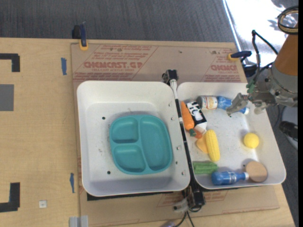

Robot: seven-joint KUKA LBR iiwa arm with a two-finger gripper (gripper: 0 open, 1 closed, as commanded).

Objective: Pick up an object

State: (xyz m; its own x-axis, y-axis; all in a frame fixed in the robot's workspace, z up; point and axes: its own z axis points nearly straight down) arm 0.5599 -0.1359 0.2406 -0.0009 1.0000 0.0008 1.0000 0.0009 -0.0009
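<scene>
Pincer (236, 104) low, arm from right

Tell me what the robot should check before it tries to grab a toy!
1. Pincer above the right bin: ok, near its far edge.
2. A toy close by: ok, the small bottle lies beside the pincer.
3. Pincer carrying nothing: cannot tell.
4. Room around the yellow ball: ok, it sits apart.
5. Room around the corn: not ok, the toys there are crowded together.
6. Teal tray out of the way: ok, it is in the left bin.
</scene>
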